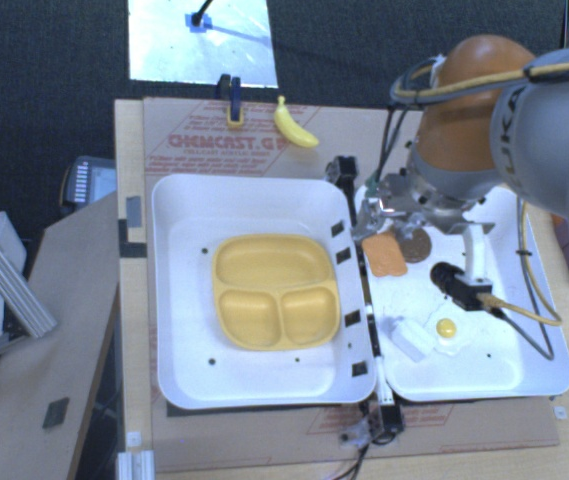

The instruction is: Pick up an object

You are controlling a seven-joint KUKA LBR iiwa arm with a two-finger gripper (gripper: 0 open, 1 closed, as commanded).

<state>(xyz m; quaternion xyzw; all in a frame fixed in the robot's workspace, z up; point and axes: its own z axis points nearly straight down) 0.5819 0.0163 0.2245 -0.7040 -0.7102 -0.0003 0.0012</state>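
My gripper [377,216] hangs low over the far left part of the right bin [524,368], close to the wall between the two bins. Just in front of it lies a flat orange slice like toast [385,257], with a brown round piece [417,246] beside it on the right. The arm's wrist hides part of the bin behind them. Nearer the front of this bin lie a toy fried egg [447,329] and a small white block [411,340]. A yellow divided plate [272,291] rests in the middle of the left bin [179,268].
A toy banana [294,126] and a yellow-and-black clamp [232,102] sit on the cardboard behind the left bin. Black clips line the wall between the bins [356,298]. A metal rail [4,278] lies off to the far left.
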